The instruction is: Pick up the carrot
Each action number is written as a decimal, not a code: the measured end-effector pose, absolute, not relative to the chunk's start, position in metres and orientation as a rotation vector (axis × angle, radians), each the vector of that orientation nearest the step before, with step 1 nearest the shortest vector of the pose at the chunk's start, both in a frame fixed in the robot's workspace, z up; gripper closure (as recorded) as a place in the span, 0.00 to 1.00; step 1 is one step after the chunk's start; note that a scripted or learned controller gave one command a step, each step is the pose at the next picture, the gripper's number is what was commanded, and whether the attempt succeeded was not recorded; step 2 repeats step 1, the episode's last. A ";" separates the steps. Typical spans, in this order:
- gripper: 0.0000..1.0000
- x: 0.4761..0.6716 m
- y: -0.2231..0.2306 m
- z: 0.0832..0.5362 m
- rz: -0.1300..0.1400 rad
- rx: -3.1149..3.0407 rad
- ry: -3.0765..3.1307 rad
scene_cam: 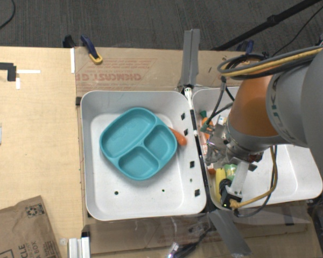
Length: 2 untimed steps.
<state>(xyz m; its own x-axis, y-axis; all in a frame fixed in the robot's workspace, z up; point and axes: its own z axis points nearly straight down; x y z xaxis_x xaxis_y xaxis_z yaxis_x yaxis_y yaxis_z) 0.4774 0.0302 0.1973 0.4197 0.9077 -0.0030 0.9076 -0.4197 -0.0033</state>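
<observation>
Two white bins: carrot (pixel 178 136) lies beside the teal plate (pixel 138 143), left bin; hand (pixel 218 149), grip unclear, right bin.

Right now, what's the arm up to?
The KUKA arm reaches in over the right bin, its wrist low near the divider between the two bins. The carrot lies in the left bin, tucked against the right edge of the teal divided plate, apart from the arm. A few small items sit in the right bin under the wrist. Nothing has been picked up; the carrot is not yet grasped.
</observation>
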 end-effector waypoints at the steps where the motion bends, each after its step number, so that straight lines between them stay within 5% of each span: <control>1: 1.00 0.478 0.029 0.205 0.011 -2.647 -1.690; 2: 1.00 0.478 0.029 0.205 0.011 -2.647 -1.690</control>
